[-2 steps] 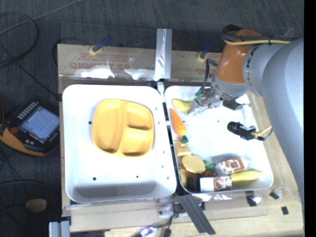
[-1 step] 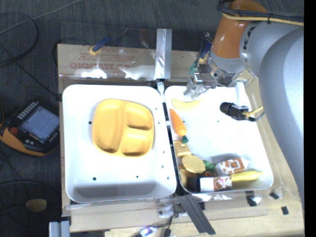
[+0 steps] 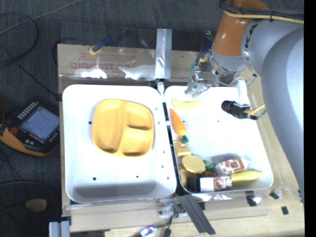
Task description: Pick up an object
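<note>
Hovering over the back left corner of the right bin, the gripper hangs just above a pale banana-like piece near the rim; whether it is released or clenched I cannot tell. A carrot lies along the bin's left wall. Along the front edge crowd a bottle, a yellow banana, a small carton and a round biscuit. The bin's middle floor is open. A yellow divided tray sits in the left bin.
</note>
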Tool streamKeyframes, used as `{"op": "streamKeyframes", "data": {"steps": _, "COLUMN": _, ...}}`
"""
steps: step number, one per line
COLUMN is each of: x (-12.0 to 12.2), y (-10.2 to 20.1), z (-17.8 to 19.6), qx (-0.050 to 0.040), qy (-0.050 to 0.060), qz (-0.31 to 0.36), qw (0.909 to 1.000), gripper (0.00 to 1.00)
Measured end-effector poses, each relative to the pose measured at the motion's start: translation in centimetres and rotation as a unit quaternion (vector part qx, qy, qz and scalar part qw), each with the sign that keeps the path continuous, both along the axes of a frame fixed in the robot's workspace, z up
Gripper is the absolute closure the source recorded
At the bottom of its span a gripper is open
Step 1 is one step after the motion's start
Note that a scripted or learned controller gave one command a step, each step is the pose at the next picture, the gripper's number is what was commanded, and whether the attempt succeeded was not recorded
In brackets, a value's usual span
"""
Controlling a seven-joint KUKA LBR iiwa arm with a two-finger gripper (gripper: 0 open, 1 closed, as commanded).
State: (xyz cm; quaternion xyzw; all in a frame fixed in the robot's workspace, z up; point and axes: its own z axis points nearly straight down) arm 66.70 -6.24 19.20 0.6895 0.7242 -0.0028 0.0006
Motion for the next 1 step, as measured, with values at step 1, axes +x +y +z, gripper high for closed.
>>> {"op": "streamKeyframes", "data": {"steps": 1, "x": -7.13, "y": -3.47, "z": -3.33, "qx": 0.0021, "qy": 0.000, "qz": 0.101, "qw": 0.9949, "gripper": 1.00}}
